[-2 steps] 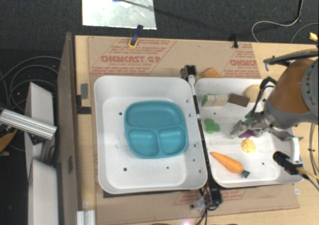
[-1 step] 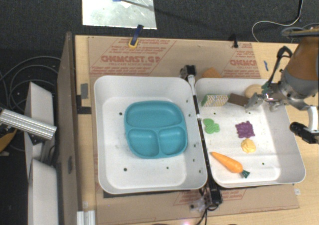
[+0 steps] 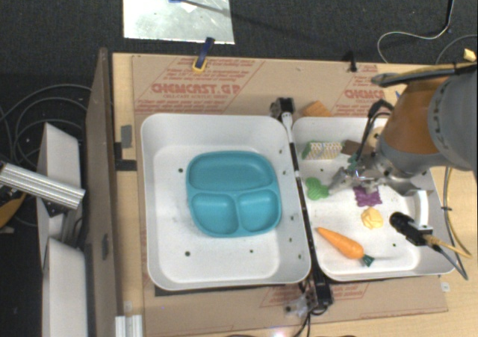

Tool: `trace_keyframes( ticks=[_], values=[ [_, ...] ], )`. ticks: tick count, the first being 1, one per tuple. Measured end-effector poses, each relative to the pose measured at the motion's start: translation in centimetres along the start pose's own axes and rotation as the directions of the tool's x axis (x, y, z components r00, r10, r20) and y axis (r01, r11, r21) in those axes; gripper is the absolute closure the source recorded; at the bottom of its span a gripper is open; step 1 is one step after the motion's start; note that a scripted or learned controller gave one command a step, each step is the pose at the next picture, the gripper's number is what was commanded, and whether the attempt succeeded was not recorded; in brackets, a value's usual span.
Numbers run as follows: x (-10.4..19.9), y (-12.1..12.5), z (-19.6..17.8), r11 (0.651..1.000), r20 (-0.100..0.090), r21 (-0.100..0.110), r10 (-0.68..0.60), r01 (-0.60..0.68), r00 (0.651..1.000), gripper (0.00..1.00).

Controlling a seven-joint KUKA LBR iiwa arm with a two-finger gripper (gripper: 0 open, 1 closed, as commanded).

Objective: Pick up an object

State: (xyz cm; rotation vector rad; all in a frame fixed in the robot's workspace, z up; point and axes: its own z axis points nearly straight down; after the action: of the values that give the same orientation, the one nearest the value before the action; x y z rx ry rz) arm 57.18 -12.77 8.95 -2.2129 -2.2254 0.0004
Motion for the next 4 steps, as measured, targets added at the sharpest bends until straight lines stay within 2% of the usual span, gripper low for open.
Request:
trace_keyframes(
  ticks=[1, 2, 3, 4],
  values=[
    [-5.3, 2.9, 0.1, 1.0, 0.005, -0.008, 0.005, -0.005, 1.0, 0.0],
    [-6.6, 9.6, 0.3, 1.0, -0.006, 0.016, 0.004, -0.003, 1.0, 0.0],
    [-5.1, 9.7, 0.4, 1.0, 0.003, -0.003, 0.001, -0.001, 1.0, 0.0],
    [-5.2, 9.7, -0.6, 1.0, 0.005, -0.003, 0.0, 0.001, 1.0, 1.0]
  ],
)
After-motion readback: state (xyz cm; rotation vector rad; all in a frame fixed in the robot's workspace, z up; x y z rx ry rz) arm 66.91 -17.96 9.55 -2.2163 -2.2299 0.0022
